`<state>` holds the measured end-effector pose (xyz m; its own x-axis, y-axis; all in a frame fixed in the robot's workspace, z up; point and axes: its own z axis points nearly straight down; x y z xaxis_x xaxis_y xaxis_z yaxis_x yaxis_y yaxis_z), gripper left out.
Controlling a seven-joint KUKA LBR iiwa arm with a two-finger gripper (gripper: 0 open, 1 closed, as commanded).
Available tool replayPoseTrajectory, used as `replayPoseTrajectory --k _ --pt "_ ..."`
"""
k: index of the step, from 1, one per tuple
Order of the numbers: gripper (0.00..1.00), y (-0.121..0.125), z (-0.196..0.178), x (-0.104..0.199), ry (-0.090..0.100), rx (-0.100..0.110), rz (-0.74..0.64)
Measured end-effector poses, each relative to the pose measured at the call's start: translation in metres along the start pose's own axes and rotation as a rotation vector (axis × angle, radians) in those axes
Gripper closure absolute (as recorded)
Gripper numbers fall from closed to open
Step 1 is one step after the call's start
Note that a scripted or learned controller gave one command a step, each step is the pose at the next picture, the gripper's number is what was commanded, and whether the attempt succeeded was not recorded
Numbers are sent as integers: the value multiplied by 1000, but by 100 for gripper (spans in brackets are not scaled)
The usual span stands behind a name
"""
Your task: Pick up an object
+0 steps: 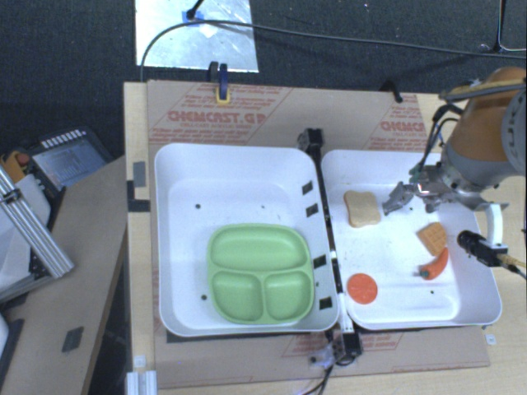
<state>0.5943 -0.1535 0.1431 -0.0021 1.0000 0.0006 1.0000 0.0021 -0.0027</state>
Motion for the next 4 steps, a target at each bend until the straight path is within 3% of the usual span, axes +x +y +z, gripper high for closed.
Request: replayPoseTrajectory --k 1,2,4 --pt "0 0 52 1 0 0 1" --pt "100 2 38 0 -1 -7 1" --pt "100 9 -53 -9 -3 -9 -2"
